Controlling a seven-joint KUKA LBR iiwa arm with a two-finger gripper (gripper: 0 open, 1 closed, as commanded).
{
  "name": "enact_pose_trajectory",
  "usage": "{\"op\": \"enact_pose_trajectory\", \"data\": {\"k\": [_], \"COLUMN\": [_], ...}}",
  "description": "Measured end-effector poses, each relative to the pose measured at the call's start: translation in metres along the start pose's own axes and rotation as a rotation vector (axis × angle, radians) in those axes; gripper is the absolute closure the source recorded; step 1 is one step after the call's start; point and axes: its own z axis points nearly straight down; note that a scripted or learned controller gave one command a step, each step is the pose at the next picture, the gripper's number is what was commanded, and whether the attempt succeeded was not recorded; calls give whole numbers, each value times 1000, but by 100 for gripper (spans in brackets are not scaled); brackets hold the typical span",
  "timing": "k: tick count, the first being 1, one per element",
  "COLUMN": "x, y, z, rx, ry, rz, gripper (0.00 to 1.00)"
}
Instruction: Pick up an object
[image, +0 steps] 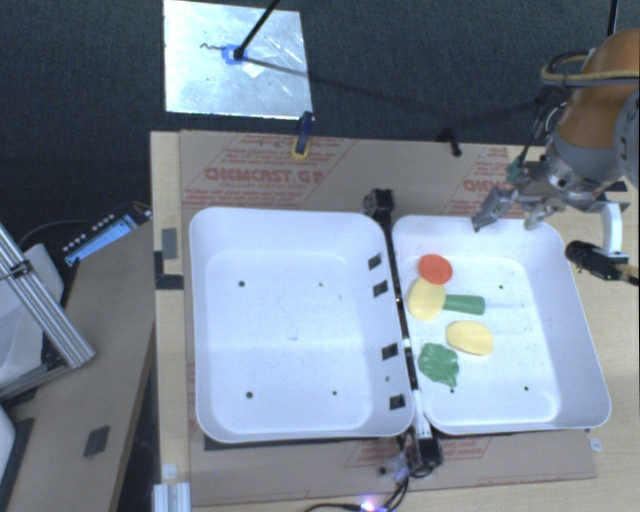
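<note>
The right bin (560, 300) holds several small objects near its left wall. An orange-red round piece (435, 268) lies farthest back, with a pale yellow piece (426, 299) just in front of it. A dark green block (465, 304) lies to their right. Nearer the front sit a yellow oval piece (469, 337) and a crumpled green piece (439, 364). My gripper (512, 212) hangs above the back rim of the right bin, behind and to the right of the objects, with nothing between its fingers. Its fingers stand apart.
The left bin (290, 320) sits beside the right one, joined by a black clipped divider (395, 310). A silver sheet (238, 58) lies beyond the bench at the back. A metal rail (35, 300) stands at the left edge.
</note>
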Motion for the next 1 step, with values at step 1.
{"op": "enact_pose_trajectory", "data": {"k": [1], "x": [46], "y": [-22], "z": [88], "rx": [6], "ry": [3], "rz": [-5], "gripper": [0]}}
